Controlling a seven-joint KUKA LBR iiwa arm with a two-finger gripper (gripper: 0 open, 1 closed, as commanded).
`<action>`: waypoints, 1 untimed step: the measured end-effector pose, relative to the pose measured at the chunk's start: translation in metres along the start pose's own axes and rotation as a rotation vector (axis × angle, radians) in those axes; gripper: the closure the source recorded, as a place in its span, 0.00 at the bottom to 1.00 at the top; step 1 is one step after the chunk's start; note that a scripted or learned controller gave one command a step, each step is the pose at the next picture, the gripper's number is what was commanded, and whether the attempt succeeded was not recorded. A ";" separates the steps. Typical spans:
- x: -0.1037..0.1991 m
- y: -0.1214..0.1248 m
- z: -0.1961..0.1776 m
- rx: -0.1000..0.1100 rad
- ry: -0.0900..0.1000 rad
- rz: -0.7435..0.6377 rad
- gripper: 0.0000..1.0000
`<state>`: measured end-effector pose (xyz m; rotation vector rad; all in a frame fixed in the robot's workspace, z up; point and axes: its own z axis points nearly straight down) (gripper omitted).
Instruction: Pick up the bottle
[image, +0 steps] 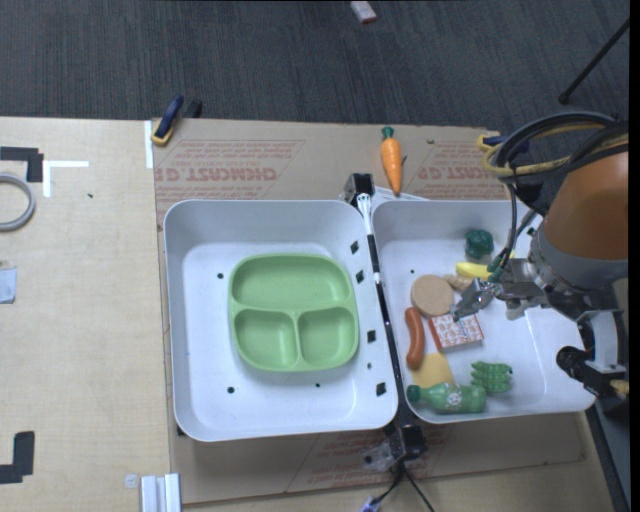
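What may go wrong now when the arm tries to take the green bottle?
The green bottle lies on its side against the right bin's near wall, so it may roll or slip. A yellow piece and green toy crowd it. The gripper is above the red box, apart from the bottle.

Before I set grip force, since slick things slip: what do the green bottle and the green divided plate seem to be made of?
The green bottle, lying on its side in the right bin, looks like smooth plastic or rubbery toy material; pale patches may be print or glare. The divided plate in the left bin looks like moulded matte plastic: even pale green, soft rounded ridges, hardly any shine.
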<state>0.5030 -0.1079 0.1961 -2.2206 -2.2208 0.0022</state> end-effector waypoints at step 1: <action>0.000 0.000 -0.009 0.000 -0.001 0.001 1.00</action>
